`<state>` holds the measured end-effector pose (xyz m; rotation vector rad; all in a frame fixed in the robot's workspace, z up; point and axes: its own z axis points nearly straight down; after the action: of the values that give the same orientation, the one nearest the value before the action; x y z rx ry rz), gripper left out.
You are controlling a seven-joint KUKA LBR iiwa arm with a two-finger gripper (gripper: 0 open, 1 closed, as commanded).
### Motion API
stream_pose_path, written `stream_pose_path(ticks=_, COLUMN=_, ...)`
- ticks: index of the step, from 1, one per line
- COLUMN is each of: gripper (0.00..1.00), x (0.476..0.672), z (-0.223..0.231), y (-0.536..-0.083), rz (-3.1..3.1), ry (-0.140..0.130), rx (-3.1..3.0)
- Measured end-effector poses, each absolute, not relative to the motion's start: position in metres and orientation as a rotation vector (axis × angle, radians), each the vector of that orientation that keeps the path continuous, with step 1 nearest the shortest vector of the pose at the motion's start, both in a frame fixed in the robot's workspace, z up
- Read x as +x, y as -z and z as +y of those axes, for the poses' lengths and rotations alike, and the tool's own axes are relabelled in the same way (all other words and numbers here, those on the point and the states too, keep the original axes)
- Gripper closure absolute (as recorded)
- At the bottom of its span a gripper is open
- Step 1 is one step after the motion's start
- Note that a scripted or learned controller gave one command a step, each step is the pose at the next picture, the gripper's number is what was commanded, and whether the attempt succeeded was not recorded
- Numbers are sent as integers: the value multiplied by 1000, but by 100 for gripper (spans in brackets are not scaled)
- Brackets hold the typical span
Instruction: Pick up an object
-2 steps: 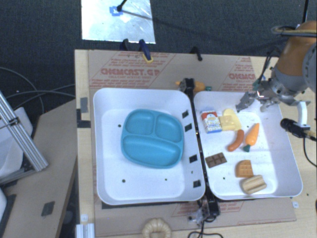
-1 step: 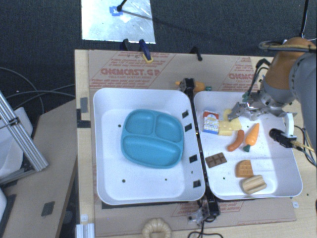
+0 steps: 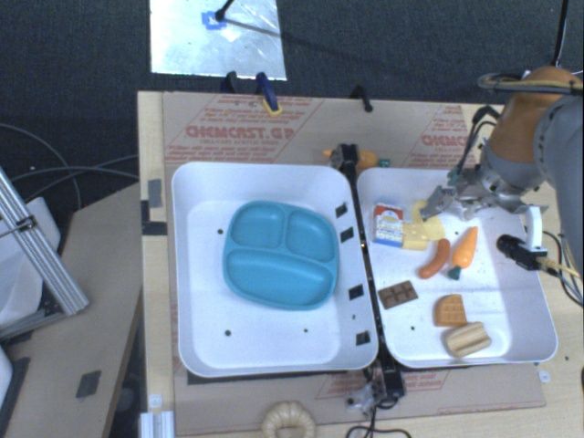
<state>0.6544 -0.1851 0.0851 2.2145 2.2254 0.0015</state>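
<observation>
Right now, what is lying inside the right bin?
The right bin holds a small carton, cheese, sausage, carrot, chocolate, waffle and bun. The gripper covers part of the cheese.

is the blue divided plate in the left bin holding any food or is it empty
Empty. The blue plate lies flat in the left bin with all three sections bare; the toy food sits in the right bin.
</observation>
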Motion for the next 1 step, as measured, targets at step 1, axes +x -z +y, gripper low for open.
stream_pose_path(ticks=1, gripper=100, x=656, z=-185, y=-97, rz=2225, ry=-4, rx=2209)
